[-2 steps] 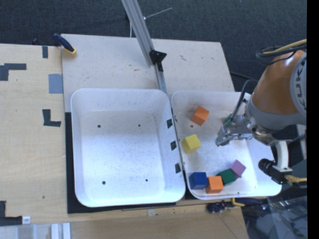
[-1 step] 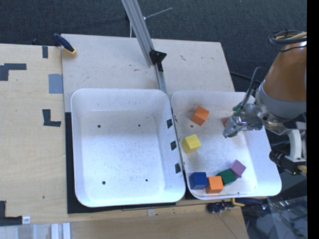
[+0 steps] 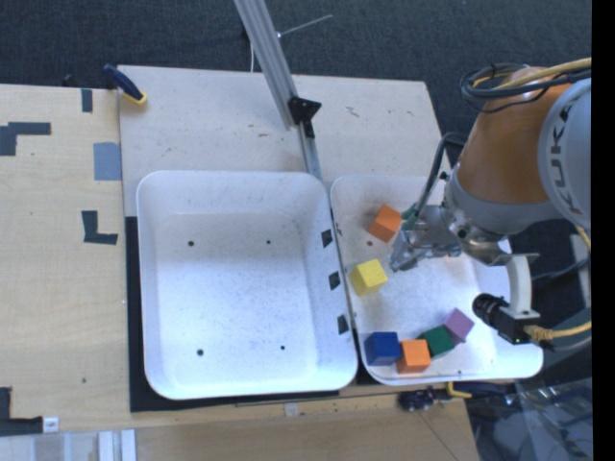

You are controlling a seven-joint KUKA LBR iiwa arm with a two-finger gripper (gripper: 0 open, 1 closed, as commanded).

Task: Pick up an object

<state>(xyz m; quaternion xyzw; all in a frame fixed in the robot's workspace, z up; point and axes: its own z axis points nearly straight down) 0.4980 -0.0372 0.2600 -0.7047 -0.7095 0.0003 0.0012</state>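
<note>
Several small blocks lie in the right bin [image 3: 509,358]. An orange block [image 3: 385,223] sits near the bin's back left, and a yellow block [image 3: 368,276] lies just in front of it. Along the front edge a blue block [image 3: 381,347], a second orange block [image 3: 415,354], a green block [image 3: 439,340] and a purple block [image 3: 459,325] form a row. My gripper [image 3: 407,254] hangs low over the bin, just right of the yellow block and below the first orange block. I see nothing held between its fingers.
The left bin [image 3: 163,209] stands beside the right one, sharing a middle rim. A slanted metal rail [image 3: 274,60] crosses the bench behind the bins. A blue and yellow tool [image 3: 125,84] lies at the back left of the bench.
</note>
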